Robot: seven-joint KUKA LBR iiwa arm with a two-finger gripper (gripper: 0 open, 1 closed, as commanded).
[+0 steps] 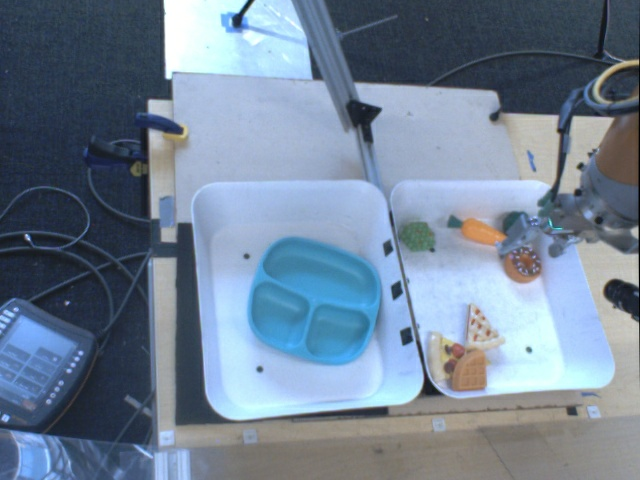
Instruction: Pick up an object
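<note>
The right bin (pixel 570 318) holds toy foods. A green broccoli (pixel 417 235) lies near its left wall, with an orange carrot (pixel 480 231) to its right. A brown donut with pink sprinkles (pixel 523 265) sits at the centre right. A pizza slice (pixel 482 328) and a waffle (pixel 468 370) lie toward the front, beside a small yellow piece (pixel 443 348). My gripper (pixel 538 236) hangs over the right bin, just above and behind the donut, at the carrot's right end. Its fingers stand open with nothing between them. A dark green item (pixel 513 219) is partly hidden behind it.
The left bin (pixel 225 268) holds a blue divided plate (pixel 314 300). A slanted metal pole (pixel 335 58) crosses the back of the bench down to the bins' shared wall. Cables and a pendant (pixel 35 358) lie on the floor to the left.
</note>
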